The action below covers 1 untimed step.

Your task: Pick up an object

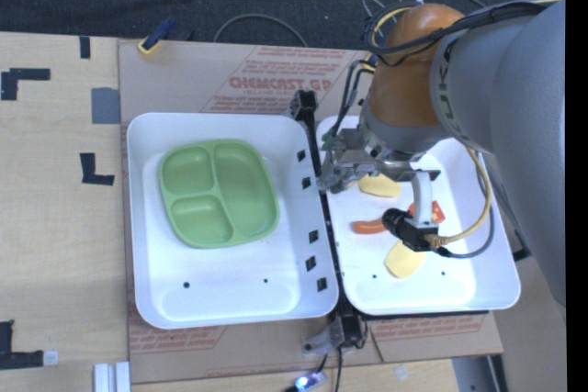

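The grey arm with its orange band reaches down into the right bin (pixel 478 289). My gripper (pixel 342 172) is low near that bin's left wall, its fingers hidden among dark hardware. Around it lie small toy foods: a pale yellow piece (pixel 379 187) just right of the gripper, an orange-red carrot-like piece (pixel 368 228) below it, a yellow wedge (pixel 403 261) toward the bin's front, and a small red-orange piece (pixel 434 213) partly behind a black cable fitting. I see nothing between the fingers.
The left bin (pixel 220 294) holds a green divided plate (pixel 219 193). A black clip strip (pixel 312 197) runs along the divider between the bins. Cables loop over the right bin. Cardboard lies under both bins.
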### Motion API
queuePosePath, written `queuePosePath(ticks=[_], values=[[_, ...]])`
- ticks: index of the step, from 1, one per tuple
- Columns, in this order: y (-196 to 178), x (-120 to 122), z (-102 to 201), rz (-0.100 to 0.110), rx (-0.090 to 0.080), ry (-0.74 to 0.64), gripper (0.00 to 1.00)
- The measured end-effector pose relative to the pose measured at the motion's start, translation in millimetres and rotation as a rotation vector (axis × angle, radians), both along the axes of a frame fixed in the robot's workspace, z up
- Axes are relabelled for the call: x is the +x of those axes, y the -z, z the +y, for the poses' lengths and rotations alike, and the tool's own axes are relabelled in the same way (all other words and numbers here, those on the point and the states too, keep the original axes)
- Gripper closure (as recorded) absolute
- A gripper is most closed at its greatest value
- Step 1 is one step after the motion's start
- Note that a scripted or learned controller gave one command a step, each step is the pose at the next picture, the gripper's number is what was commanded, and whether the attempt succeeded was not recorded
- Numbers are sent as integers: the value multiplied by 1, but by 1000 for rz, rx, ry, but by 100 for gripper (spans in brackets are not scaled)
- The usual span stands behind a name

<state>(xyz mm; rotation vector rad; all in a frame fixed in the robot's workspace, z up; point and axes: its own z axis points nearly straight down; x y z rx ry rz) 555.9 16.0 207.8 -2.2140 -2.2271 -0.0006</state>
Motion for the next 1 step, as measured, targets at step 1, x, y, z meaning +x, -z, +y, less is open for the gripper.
queuePosePath(ticks=[1], values=[[6,19,47,1,-1,0,100]])
